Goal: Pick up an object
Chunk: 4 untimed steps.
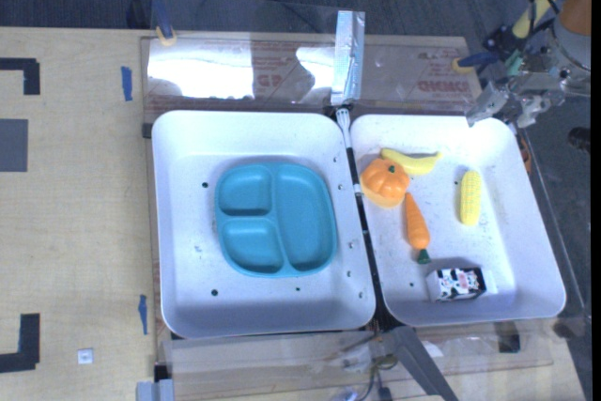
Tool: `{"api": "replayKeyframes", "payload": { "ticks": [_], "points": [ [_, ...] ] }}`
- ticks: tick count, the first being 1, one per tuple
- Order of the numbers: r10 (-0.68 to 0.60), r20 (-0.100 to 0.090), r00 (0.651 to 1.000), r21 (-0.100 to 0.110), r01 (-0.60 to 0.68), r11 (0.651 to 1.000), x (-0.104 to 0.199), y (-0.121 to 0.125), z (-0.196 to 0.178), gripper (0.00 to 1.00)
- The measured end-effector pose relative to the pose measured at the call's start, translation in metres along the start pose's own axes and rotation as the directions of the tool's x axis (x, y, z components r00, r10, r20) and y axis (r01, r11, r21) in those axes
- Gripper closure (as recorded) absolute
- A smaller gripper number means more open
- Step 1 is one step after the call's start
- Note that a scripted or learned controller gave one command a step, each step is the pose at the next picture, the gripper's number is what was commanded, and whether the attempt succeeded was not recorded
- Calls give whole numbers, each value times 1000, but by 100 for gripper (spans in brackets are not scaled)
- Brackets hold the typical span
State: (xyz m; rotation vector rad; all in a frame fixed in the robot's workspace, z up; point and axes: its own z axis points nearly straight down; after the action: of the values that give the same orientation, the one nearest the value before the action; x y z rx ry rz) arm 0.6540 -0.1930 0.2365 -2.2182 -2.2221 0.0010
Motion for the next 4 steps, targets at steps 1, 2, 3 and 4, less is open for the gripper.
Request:
{"api": "replayKeyframes", "payload": {
  "ticks": [1, 2, 3, 4],
  "points": [
    [-69, 4, 998, -11, 69, 998, 24, 14, -71, 0],
    [-36, 1, 999, 6, 36, 999, -31, -45, 40, 0],
    [-208, -5, 978, -12, 208, 978, -21, -47, 138, 0],
    [-206, 3, 979, -13, 206, 979, -24, -47, 128, 100]
  ]
}}
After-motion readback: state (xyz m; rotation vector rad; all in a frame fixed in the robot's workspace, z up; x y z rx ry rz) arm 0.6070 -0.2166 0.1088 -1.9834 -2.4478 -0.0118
